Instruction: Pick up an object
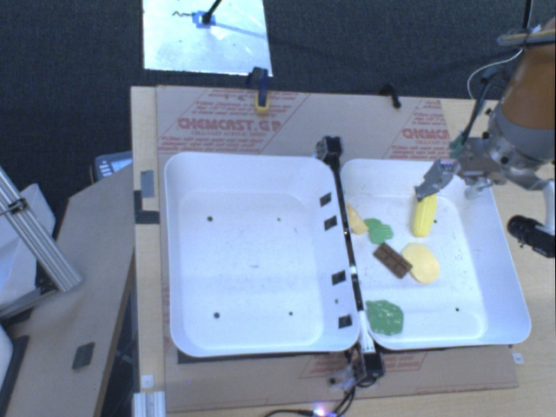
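Over right bin rear, gripper sat just above upright yellow obj; finger state unclear, can't tell. Brown block near centre.

Both white bins look smooth, glossy plastic; the board beneath, matt printed cardboard.

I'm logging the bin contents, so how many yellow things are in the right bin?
3. A long yellow piece lies just below the gripper, a rounded yellow one sits beside the brown bar, and a small one is at the bin's left wall. None looks hidden.
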You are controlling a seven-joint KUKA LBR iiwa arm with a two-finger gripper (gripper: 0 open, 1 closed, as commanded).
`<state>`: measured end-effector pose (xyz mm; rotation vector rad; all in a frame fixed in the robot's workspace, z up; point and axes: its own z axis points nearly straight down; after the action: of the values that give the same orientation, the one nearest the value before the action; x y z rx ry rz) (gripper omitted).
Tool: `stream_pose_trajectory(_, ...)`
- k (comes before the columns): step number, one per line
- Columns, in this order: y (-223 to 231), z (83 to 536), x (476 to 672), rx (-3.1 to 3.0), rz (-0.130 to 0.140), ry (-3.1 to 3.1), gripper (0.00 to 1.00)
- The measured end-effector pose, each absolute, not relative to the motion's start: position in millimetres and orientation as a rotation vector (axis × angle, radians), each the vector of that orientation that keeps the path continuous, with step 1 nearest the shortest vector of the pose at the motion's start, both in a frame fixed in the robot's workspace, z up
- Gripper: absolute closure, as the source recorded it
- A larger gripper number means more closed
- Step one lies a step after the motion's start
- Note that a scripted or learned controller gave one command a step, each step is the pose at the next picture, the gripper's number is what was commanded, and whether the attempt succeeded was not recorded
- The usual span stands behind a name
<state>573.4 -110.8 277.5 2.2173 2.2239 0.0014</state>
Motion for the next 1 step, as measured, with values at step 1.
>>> stream_pose_trajectory(1, -185.3, 155.5, 514.8, 2.234, -0.01, 2.219, 0.0)
